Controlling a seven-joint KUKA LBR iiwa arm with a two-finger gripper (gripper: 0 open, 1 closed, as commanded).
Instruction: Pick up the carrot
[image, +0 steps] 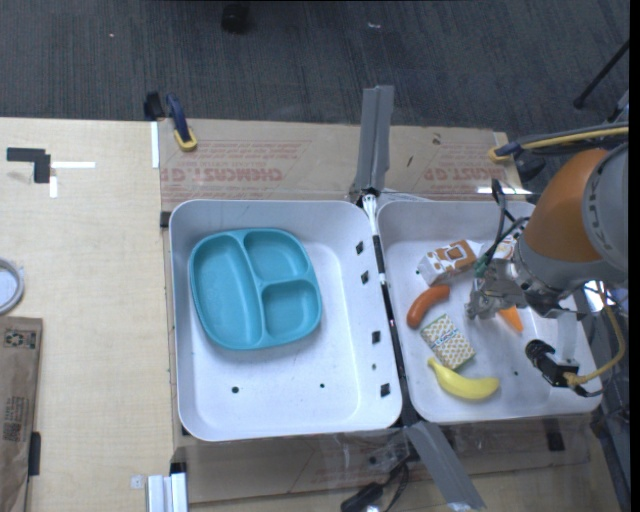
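My pincer (487, 300) hangs low in the right bin (520, 405); whether it is wide or narrow I cannot tell. The carrot (512, 319) lies just beside it, on the arm's side, partly hidden, its long axis unclear.

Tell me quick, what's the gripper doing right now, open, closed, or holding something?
Gripper: low in the right bin, beside the carrot; whether it grips anything cannot be told from this view.
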